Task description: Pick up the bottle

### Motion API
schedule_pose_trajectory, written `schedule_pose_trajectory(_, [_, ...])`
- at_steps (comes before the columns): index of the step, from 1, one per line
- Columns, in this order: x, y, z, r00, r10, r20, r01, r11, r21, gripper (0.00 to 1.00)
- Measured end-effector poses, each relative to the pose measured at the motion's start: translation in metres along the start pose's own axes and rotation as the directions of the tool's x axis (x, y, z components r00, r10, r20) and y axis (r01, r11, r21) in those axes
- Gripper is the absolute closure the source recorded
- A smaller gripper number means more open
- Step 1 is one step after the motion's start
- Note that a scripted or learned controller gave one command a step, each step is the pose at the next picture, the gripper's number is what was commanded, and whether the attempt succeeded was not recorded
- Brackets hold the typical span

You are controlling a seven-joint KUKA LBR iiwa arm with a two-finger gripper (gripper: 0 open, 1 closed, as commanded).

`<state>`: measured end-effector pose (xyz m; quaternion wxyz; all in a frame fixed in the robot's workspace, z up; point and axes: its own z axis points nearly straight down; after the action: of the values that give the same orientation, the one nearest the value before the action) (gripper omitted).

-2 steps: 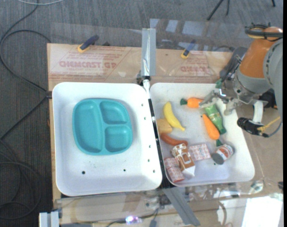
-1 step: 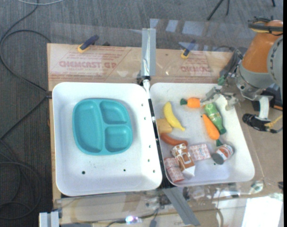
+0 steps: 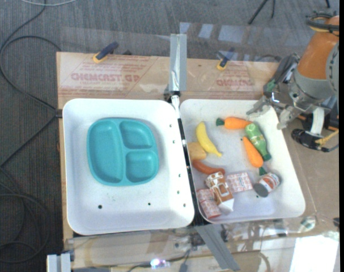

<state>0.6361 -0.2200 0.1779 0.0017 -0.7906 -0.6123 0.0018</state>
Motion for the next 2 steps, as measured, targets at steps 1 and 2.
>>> schedule_pose_trajectory(1, [0.014, -0.012, -0.020, 0.994, 0.112, 0.000, -0.112, 0.994, 0.000, 0.00])
schedule_pose_trajectory(2, [0.004, -0.019, 0.040, 0.996, 0.087, 0.003, -0.087, 0.996, 0.001, 0.00])
